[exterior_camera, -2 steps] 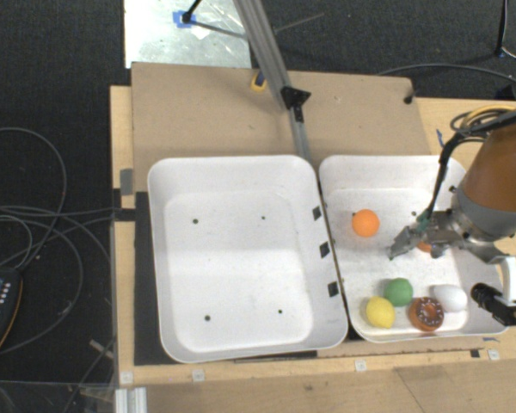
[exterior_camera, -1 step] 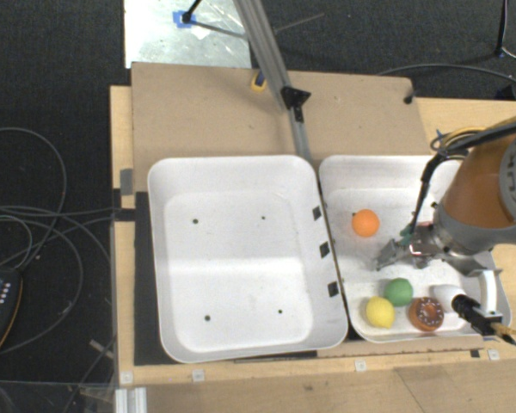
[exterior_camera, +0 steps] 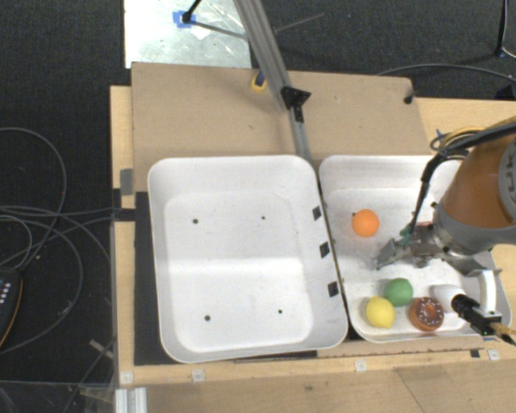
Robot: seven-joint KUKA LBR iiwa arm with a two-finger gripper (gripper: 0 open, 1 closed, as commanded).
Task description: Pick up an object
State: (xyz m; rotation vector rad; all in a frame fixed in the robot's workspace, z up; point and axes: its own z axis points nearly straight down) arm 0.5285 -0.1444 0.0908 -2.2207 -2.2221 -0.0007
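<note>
Seen from above at a slant, a pale wooden bench [exterior_camera: 206, 110] carries two shallow white bins with rounded corners and a smooth, slightly glossy plastic look. The left bin [exterior_camera: 181, 188] fills the middle of the frame; four small dark dots mark its floor. The right bin [exterior_camera: 353, 179] sits just beside it toward the right of the frame, with small black clips along their shared edge. In the right bin, a smooth round orange ball [exterior_camera: 365, 223] lies near the bin's centre left. Along its lower edge, three things sit close together in a row: a rounded yellow fruit shape [exterior_camera: 380, 312], a round green ball [exterior_camera: 399, 292] just above and right of it, and a brown ring-shaped doughnut [exterior_camera: 426, 314] with pale speckles. A small white rounded object [exterior_camera: 447, 297] lies just right of the doughnut. The grey arm [exterior_camera: 486, 188], with its broad orange band, enters from the right, and its metallic gripper [exterior_camera: 397, 252] hangs low over the right bin, between the orange ball and the green ball; nothing is visibly between its fingers, and whether they are spread or pressed together cannot be told. Dark cables curl on the black floor at the left of the frame.
</note>
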